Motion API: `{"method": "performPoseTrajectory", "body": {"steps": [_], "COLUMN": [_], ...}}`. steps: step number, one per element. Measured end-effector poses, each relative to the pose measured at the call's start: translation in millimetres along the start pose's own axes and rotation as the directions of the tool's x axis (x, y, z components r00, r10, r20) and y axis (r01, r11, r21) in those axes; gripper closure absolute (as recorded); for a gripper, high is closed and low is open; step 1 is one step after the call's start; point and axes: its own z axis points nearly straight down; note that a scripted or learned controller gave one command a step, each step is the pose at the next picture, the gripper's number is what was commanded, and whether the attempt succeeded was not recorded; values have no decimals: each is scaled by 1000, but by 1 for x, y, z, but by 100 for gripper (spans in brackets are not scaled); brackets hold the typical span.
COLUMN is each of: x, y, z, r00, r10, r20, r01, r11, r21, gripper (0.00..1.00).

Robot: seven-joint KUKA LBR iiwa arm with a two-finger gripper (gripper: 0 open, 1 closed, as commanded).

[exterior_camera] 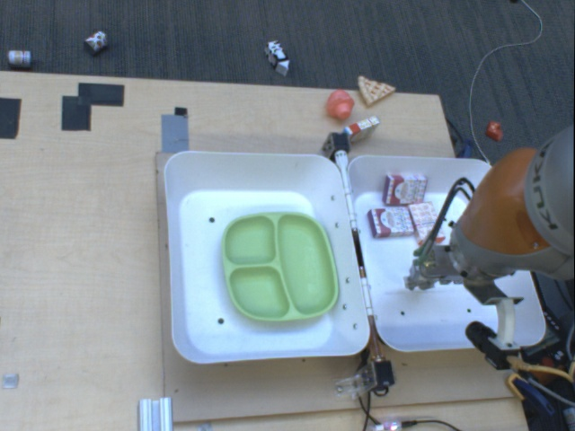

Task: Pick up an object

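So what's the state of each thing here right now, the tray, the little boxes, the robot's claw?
Green three-compartment plastic tray: lying flat in the left white bin, nothing in its compartments.
Three small red-and-white cartons: lying flat, clustered at the far end of the right white bin, untouched.
Gripper: low over the right bin, just near of the cartons, holding nothing visible.

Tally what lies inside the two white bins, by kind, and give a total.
Green divided plate, in the left bin: 1
Small red and white cartons, in the right bin: 3, namely and, the last partly hidden by the arm
Total: 4
The claw stands over the right bin, below the cartons in the picture.
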Motion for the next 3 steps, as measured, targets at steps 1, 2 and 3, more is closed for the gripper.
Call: {"method": "performPoseTrajectory", "body": {"steps": [1,2,3], "x": [0,7,8], "y": [0,-5,-2], "z": [0,22,11], "r00": [1000,1000,1000], "r10": [0,5,3], "r20": [0,1,1], "r01": [0,-5,-3], "r11": [1000,1000,1000], "r21": [0,11,4], "gripper": [0,0,100]}}
